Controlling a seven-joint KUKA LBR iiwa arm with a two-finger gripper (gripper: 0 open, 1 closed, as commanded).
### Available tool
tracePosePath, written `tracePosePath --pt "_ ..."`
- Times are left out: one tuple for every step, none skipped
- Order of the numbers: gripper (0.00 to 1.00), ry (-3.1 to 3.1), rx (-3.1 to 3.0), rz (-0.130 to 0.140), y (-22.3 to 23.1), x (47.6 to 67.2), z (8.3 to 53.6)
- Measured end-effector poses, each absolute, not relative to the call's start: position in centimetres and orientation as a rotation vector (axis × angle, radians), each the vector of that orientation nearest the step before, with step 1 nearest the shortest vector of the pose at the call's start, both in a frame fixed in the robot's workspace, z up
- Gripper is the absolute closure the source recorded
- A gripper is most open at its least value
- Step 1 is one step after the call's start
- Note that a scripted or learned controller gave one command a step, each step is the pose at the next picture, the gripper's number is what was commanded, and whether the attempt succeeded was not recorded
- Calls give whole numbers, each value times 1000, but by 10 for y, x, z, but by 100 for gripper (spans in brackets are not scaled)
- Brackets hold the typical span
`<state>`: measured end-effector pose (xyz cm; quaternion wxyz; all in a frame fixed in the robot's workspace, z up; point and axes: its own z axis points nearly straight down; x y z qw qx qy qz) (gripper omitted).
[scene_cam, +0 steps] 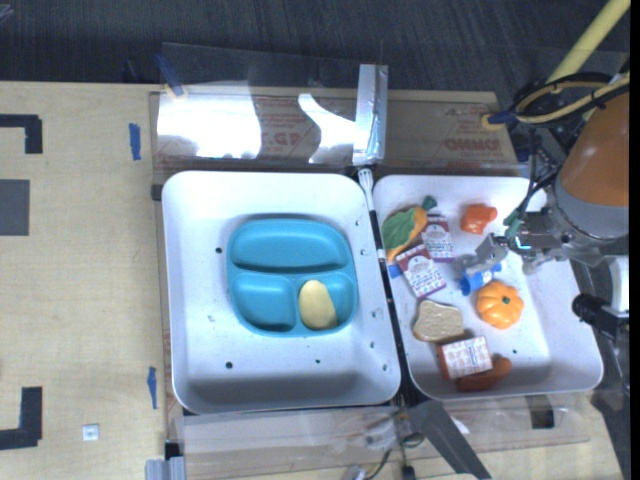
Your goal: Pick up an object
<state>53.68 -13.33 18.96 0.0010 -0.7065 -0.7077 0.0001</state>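
My gripper (480,264) hangs low over the middle of the right bin (575,363), reaching in from the right. A small blue piece (468,284) shows just below its tip. An orange pumpkin-like toy (499,305) lies right beside it, to the lower right. To its left are two small red-and-white packets (425,273). A green and orange vegetable toy (405,225) and a small red-orange toy (478,217) lie towards the back. A bread slice (438,321) sits in front, with a labelled box (464,354) on a brown sausage (495,371) near the bin's front edge.
The left bin (190,368) holds a blue divided plate (290,273) with a yellow egg-shaped object (317,304) in its lower right compartment. A metal divider (369,113) and clear sheet stand behind the bins. Cables (545,103) run at the upper right.
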Motion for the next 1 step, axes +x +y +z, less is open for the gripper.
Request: tracePosePath --pt "0 -2214 -2236 -5 -162 520 87"
